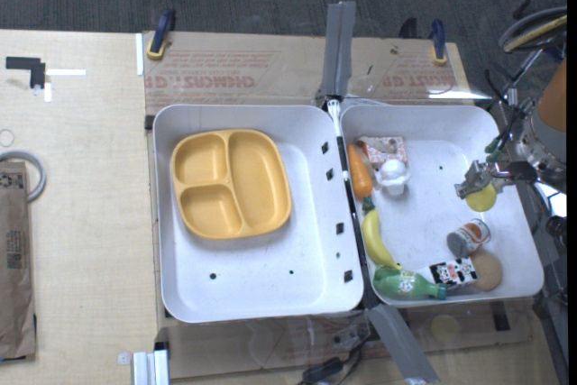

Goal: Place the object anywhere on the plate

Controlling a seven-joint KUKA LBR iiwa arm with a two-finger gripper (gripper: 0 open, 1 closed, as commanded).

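A yellow plate (232, 184) with three compartments lies in the left bin (180, 284), toward its back left. My gripper (482, 182) hangs over the right side of the right bin (424, 234). A small round yellow fruit (482, 198) sits between its fingers, partly hidden by them. The gripper is shut on this fruit, far to the right of the plate.
The right bin also holds an orange carrot (360, 172), a white lump (393, 171) on a printed packet, a banana (374, 239), a green bottle (403, 283), a small can (469, 238), a little carton (453, 273) and a brown round thing (488, 270). The bins' shared wall (347, 221) runs between gripper and plate.
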